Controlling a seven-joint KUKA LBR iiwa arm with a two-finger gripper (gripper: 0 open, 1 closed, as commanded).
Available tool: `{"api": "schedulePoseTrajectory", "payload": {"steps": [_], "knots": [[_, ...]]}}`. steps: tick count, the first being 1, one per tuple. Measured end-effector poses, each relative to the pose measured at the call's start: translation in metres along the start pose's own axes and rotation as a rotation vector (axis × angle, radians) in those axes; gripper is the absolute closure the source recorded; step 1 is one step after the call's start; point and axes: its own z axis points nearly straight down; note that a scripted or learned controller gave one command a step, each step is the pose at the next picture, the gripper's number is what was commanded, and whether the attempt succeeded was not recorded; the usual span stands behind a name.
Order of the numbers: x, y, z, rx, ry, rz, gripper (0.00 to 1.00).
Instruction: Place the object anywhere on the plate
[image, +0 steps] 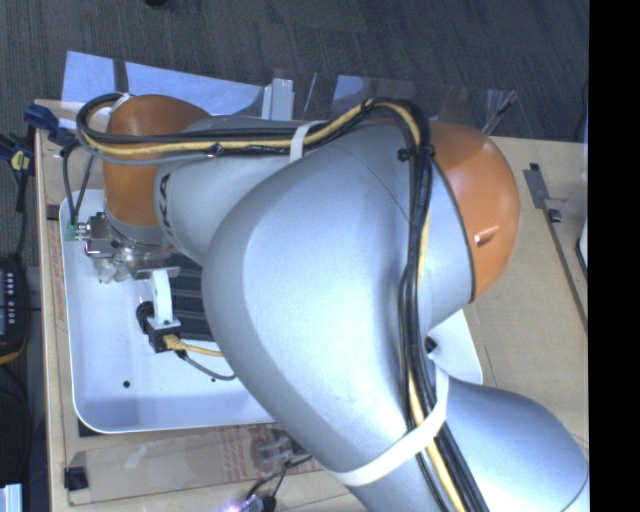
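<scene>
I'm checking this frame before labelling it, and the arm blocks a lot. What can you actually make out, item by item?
white bin: one, white, left of the view, under the wrist.
white patch: one, white, right of the arm; probably the second bin.
dark speck: one, dark, on the left bin's floor; too small to identify.
ribbed patch: one, black, in the left bin at the arm's edge; unclear what it is.
bench: one, pale wood, right side.
clamp: one, blue, beyond the bin's upper-left corner.
arm: one, grey with orange bands, crossing from the right.
gripper: one, metallic, over the left bin.
</scene>
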Motion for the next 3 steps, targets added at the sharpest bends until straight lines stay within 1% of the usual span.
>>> {"api": "schedulePoseTrajectory", "payload": {"steps": [1,2,3], "knots": [[-0.049,-0.041,-0.001,-0.002,0.002,-0.678,1.0],[-0.088,-0.102,0.001,0.002,0.001,-0.418,1.0],[-0.053,-0.142,0.001,0.004,0.001,0.32,1.0]]}}
